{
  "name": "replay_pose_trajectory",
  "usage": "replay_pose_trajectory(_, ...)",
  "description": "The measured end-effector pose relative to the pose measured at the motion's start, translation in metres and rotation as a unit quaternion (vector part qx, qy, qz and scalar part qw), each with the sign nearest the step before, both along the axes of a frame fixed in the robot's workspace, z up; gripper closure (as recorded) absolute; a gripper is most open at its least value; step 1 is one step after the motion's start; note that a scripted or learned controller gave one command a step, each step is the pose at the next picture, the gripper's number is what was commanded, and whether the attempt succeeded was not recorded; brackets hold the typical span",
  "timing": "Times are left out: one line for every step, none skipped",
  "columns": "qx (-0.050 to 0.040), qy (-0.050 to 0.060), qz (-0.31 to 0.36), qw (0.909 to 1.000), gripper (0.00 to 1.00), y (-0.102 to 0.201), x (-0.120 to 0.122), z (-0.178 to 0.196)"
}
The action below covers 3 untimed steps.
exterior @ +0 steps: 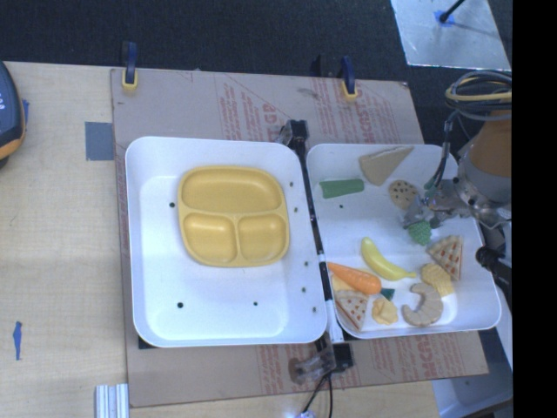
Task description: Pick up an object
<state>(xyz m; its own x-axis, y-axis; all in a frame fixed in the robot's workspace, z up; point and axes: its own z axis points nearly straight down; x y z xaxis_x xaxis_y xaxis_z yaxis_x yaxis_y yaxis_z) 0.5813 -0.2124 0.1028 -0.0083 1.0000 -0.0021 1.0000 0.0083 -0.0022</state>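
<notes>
- Landmark: banana (pixel 385 260), lying mid right bin (pixel 487 320).
- Gripper (pixel 421 222) sits up-right of the banana, low over a small green piece (pixel 420 232). Looks like the fingertips are right at that piece.
- Finger gap: cannot tell, too small and blurred. Can't confirm anything is held.
- Likely target, my guess: the green piece, just up-right of the banana, just below the round cookie (pixel 402 192).
- Risk: the piece is small, so the tips could close beside it and come up with nothing.
- Risk: waffle wedge (pixel 446 254) right of the banana and the cookie are close; either could get nudged.
- Yellow divided plate (pixel 233 213) sits well left of the banana, in the left bin (pixel 152 320).
</notes>
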Motion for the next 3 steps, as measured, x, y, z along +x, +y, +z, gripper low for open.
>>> replay_pose_trajectory(0.0027,0.002,0.002,1.0,1.0,0.071,0.006,-0.012)
replay_pose_trajectory(0.0027,-0.005,0.003,1.0,1.0,0.169,0.012,0.096)
replay_pose_trajectory(0.0011,0.001,-0.002,1.0,0.0,0.162,0.009,0.089)
